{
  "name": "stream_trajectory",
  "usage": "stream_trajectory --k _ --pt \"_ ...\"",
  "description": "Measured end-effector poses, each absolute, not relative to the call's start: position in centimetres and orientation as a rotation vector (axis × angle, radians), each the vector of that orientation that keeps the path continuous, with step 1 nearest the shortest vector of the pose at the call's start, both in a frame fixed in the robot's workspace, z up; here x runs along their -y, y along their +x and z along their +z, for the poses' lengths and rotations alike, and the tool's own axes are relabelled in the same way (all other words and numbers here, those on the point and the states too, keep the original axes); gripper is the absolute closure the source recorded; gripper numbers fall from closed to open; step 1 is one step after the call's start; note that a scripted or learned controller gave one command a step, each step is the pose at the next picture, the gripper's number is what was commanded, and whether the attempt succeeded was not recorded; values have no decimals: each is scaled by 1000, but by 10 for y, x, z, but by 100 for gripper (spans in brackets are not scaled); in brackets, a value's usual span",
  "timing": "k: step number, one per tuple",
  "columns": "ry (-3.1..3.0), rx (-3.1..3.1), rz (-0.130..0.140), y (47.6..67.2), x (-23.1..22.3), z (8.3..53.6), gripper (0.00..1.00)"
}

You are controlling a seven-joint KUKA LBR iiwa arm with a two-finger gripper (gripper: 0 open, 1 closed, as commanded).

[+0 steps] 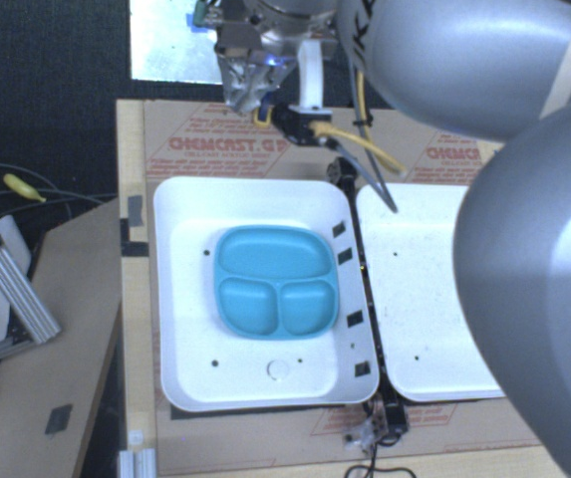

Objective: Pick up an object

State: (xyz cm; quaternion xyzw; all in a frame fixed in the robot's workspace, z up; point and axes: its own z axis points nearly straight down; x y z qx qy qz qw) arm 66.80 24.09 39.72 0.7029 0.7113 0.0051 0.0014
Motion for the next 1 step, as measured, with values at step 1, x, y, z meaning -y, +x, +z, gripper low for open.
stream_trajectory --k 1 --pt "2208 -2222 27 668 -234 546 100"
